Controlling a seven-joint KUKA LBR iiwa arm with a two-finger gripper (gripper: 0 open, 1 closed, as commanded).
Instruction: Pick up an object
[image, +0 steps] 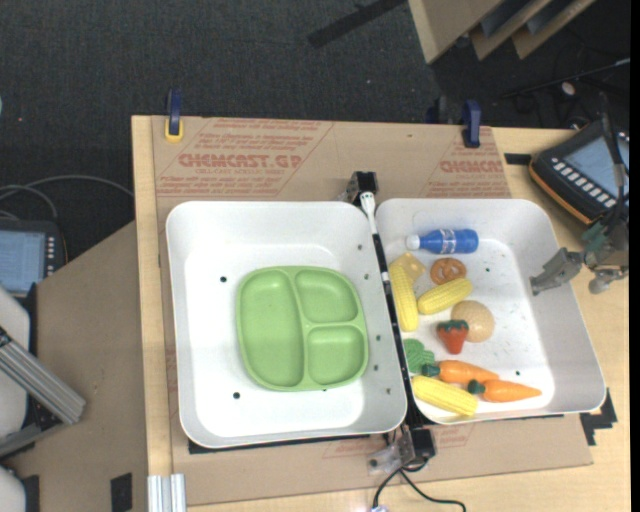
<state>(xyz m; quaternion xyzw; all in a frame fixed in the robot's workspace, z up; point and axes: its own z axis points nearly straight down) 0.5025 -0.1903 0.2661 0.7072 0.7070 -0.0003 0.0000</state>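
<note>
The bench (250, 165) carries two white bins side by side: left bin (200, 240); right bin (560, 330).

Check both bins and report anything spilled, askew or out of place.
Nothing stands out. The green divided plate lies flat in the left bin. The toy food, with a blue bottle and carrot, lies loose inside the right bin, none over its rim.

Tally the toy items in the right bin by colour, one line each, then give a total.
Yellow (corn): 3
Orange (carrots): 2
Blue (bottle): 1
Brown (pretzel): 1
Beige (round piece): 1
Red (small piece): 1
Green (leafy piece): 1
Total: 10
</note>
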